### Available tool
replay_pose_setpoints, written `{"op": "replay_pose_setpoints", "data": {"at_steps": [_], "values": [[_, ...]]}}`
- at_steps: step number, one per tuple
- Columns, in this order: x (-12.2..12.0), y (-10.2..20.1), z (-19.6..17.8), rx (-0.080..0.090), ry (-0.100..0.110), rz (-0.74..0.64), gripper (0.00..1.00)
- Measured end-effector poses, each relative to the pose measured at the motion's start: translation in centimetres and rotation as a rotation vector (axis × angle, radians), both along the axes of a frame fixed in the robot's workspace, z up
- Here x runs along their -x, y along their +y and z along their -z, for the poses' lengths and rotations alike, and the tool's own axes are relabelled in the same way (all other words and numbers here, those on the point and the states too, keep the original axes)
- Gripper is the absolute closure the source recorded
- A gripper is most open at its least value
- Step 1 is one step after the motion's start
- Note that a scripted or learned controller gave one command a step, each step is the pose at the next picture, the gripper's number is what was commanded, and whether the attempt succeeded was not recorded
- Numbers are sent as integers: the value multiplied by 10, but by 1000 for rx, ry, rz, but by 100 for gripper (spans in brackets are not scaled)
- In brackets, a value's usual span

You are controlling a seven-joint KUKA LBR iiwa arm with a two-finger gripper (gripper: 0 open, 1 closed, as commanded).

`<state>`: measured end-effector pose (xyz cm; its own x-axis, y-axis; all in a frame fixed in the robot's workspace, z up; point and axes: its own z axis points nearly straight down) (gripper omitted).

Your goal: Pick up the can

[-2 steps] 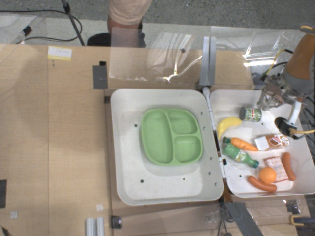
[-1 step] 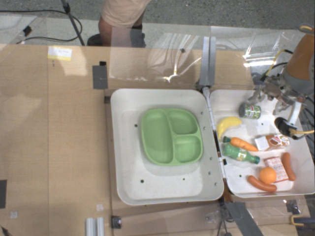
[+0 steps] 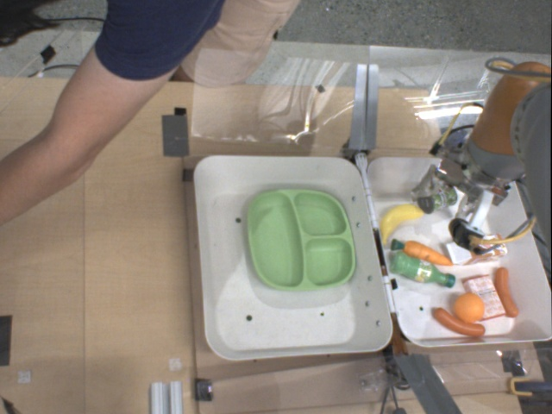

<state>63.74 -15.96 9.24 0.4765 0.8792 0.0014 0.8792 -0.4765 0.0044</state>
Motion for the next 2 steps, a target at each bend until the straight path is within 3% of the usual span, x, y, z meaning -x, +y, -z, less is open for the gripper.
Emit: {"op": "replay_pose_setpoints", "data": {"at_steps": [1,2], "values": [[-1,-1,-13,1,-3,-3,100],[6,-70,-85,4,-2,-216,100]]}}
